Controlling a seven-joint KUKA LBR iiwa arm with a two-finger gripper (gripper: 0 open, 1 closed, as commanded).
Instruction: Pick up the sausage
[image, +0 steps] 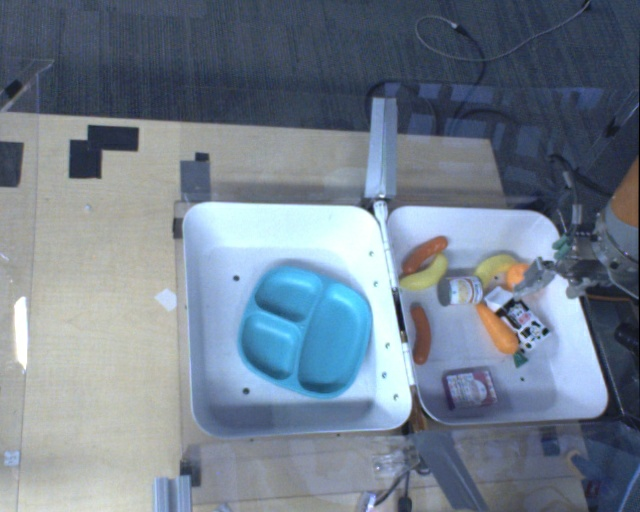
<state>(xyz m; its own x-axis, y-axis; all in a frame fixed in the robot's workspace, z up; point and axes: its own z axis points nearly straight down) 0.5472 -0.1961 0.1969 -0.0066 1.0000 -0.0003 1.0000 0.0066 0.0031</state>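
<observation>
Sausage (421, 333) first: you'll see a short reddish-brown link lying lengthwise by the left wall of the right bin (590, 395), just beside the divider between the bins. A second, more orange sausage (425, 251) lies tilted near the top, touching a yellow banana (424, 274). In the same bin you have a small jar (460, 291) on its side, a yellow piece (495, 267), an orange carrot (496, 327), a black-and-white patterned item (525, 323) and a purple packet (469, 388). The left bin (215, 260) holds a blue sectioned plate (305, 331). Your hand (560, 265) hangs over the right bin's right edge, well apart from the sausage; you cannot tell how it is set.
</observation>
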